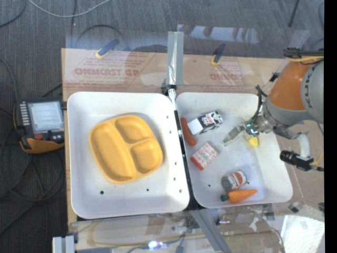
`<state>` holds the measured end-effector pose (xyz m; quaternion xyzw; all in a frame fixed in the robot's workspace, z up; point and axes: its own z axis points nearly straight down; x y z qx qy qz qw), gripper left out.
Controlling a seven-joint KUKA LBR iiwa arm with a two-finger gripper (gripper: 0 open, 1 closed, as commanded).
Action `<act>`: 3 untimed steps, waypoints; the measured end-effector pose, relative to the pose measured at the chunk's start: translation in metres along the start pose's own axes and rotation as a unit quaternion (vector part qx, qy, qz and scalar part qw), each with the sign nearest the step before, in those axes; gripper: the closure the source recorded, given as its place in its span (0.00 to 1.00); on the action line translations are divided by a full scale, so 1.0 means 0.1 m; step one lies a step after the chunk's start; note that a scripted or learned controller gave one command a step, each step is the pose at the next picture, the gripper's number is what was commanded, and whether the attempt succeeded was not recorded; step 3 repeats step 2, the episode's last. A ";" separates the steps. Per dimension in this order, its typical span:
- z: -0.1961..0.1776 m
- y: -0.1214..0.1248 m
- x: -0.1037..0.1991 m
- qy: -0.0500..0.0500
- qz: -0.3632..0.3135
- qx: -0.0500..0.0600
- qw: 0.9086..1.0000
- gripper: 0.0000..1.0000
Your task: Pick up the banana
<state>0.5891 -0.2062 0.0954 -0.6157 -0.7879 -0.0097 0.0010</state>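
at the right of the frame, the claw (243, 130) hangs over the right bin (274, 188), touching the banana (254, 140); whether it is open or closed, i cannot tell.

Both white bins (79, 157) are seen to be made of smooth, matt plastic. The yellow tray (126, 147) is made of shiny, smooth plastic. The small red box (204, 155) looks like printed card. The can (235, 180) is made of shiny metal. The worktop (121, 70) is covered with clear, glossy sheeting. The floor (31, 46) is rough grey carpet.
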 end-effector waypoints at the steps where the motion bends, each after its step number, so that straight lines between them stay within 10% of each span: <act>1: 0.00 -0.05 0.03 -0.003 0.022 -0.008 1.000 0.00; 3: 0.00 -0.03 -0.01 -0.002 -0.042 0.001 0.999 0.00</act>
